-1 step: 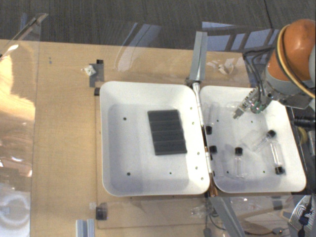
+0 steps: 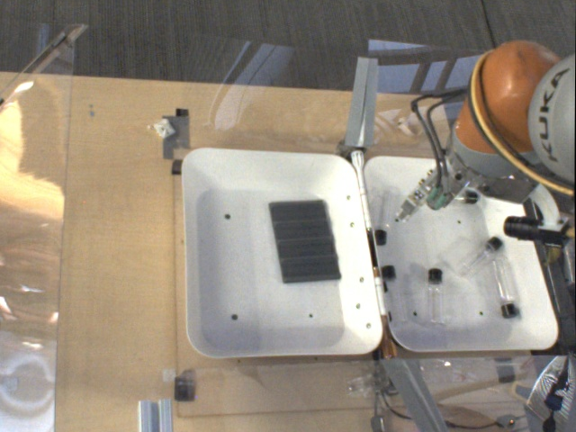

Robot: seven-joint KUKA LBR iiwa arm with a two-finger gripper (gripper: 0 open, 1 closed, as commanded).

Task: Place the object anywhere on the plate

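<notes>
A: The objects are clear vials with black caps, lying loose in the right bin [image 2: 540,331]. One vial [image 2: 435,293] lies near the bin's middle, another [image 2: 501,288] toward its right side, and a third [image 2: 480,254] rests slantwise between them.

B: And the plate?

A: The dark ribbed plate [image 2: 305,240] sits flat in the middle of the left bin [image 2: 207,241], well apart from every vial, with the two bins' touching rims between.

B: So which step does that make it?

A: By the look of it, the pick is not yet done. The pincer [image 2: 404,212] hangs over the upper left part of the right bin, pointing down and left, with nothing seen between its tips. Whether they stand apart or together is too small to tell.

B: What does the next move call for?

A: Probably coming down squarely over one vial, closing across its narrow body, then lifting it clear of the rims before crossing to the plate.

B: Anything in the way?

A: Small black caps [image 2: 380,237] lie along the right bin's left wall, and the vials look likely to roll. The desk [image 2: 108,241] around the bins carries only small fixtures.
</notes>
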